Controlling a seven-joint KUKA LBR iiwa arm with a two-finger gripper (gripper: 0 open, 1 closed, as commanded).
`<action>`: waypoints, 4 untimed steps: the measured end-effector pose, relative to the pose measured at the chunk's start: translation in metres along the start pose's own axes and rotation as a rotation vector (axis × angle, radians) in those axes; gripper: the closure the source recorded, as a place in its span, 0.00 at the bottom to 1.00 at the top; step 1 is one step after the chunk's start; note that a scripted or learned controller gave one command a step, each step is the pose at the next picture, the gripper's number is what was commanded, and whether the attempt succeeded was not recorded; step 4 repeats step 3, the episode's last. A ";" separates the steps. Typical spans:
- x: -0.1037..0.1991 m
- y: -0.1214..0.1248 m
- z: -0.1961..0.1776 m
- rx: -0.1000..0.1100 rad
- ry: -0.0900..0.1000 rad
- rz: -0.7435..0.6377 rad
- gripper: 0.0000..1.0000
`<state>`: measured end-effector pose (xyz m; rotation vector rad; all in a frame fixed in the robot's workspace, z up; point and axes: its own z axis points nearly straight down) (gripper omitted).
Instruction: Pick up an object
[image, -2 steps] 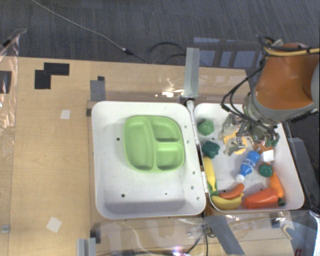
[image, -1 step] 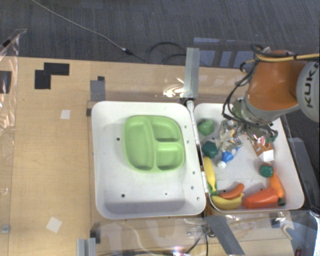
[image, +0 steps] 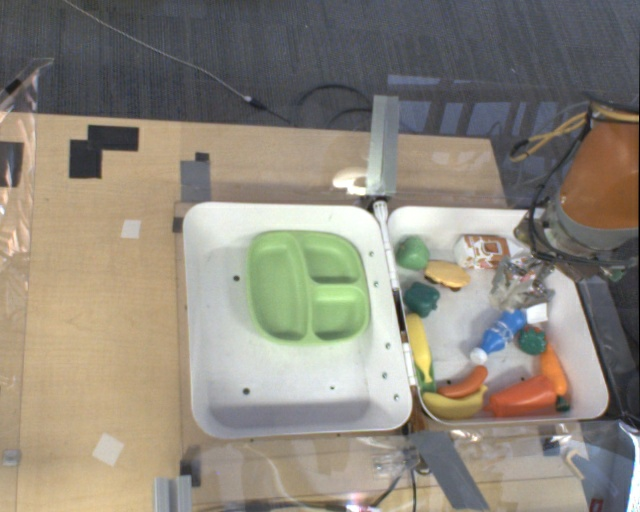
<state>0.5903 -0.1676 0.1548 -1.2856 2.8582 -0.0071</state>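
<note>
We took the small blue bottle (image: 503, 331) as the likeliest thing to be picked, though the task named no object. It lay in the right bin (image: 596, 372), toward that bin's right half, with its white cap pointing down-left and its long axis running on a slant from lower left to upper right. The pincer (image: 521, 283) hung just above and slightly right of it in the camera view, so we judged that a short move toward the near edge of the bin would bring it over the bottle, and the wrist would have to turn across that slanted axis.

Around the bottle we saw a dark green round piece (image: 531, 341) just beside it on the right, an orange carrot (image: 553, 371) below that, and a red pepper (image: 523, 398) and a banana (image: 452, 403) along the near wall. A packaged snack (image: 483, 250) lay near the pincer on its left.

The pincer's metal parts blurred together, so we could not tell its state, and we saw nothing gripped in it. The left bin (image: 215, 330) held a green divided tray (image: 306, 286), well apart from the arm (image: 598, 190).
</note>
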 end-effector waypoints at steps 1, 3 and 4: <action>-0.002 0.001 0.000 -0.001 -0.001 -0.003 0.00; 0.000 0.042 0.065 0.001 -0.003 0.145 0.00; 0.000 0.042 0.065 0.001 -0.003 0.145 0.00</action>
